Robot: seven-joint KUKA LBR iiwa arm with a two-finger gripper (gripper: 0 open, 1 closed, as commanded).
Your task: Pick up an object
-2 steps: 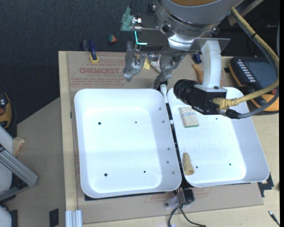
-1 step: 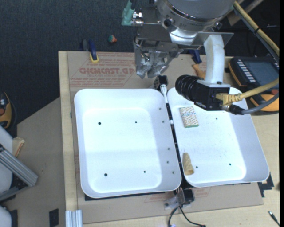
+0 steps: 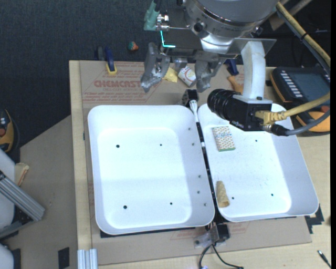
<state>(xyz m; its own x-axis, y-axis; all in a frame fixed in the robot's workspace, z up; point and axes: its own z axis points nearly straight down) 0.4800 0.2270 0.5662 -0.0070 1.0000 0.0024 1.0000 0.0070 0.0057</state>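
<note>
Metal fingers [image 3: 152, 73] spread wide, empty, speckled rectangular pad [image 3: 224, 138], cork-like cylinder [image 3: 223, 193] in white bin [image 3: 262, 173]

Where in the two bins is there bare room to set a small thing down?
The whole floor of the left bin is bare. In the right bin, the part toward its right wall, beyond the patterned block and the brown piece, is free. It is crowded at the far edge, under the pincer.

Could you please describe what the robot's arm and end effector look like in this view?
The arm ends in a rounded, glossy silver-grey wrist housing. Below it, the end effector has a dark body carrying two dull grey metal fingers with chunky, angular tips. A small teal part and a thin cyan light sit beside its mount.
</note>
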